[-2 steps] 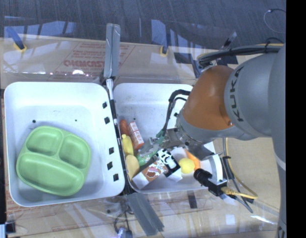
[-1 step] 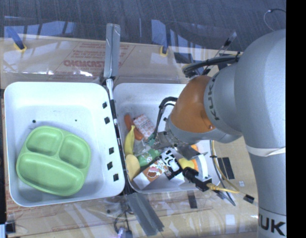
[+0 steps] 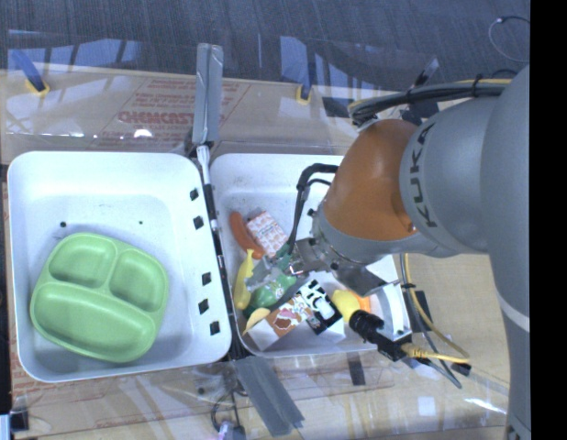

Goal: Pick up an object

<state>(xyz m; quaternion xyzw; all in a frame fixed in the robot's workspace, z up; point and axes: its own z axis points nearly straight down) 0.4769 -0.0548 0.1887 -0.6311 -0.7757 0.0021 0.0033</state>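
Observation:
My gripper (image 3: pixel 291 260) reaches down into the right bin (image 3: pixel 230 174), over a heap of small things. Under and beside it lie a green item (image 3: pixel 268 291) and a yellow banana (image 3: pixel 243 280). An orange-red sausage-shaped piece (image 3: pixel 239 229) and a small pink-and-white packet (image 3: pixel 266 229) sit just beyond the gripper, toward the bin's back. A brown-and-white carton (image 3: pixel 285 319) and a black-and-white item (image 3: pixel 313 298) lie at the front. The orange wrist band (image 3: pixel 375 186) and grey arm hide the bin's right half.
A green divided plate (image 3: pixel 98 296) lies in the left bin (image 3: pixel 100 177), toward its front left. A grey divider (image 3: pixel 207 99) runs between the two bins. Clear plastic sheeting covers the bench behind them.

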